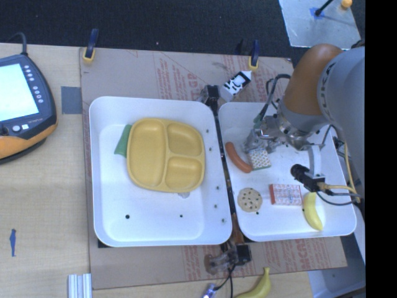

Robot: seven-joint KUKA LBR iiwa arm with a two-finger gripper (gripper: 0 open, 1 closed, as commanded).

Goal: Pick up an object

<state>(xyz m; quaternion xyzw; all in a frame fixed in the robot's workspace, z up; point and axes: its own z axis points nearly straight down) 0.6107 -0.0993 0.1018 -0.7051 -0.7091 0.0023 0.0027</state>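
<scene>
Two white bins sit side by side: the gripper (259, 143) is low in the right bin (282, 231) over a checkered packet (261, 159) beside a sausage (238, 157), finger state indiscernible; cookie (249, 199), red-printed card (286, 195), banana (312, 212) lie nearer the front.
</scene>
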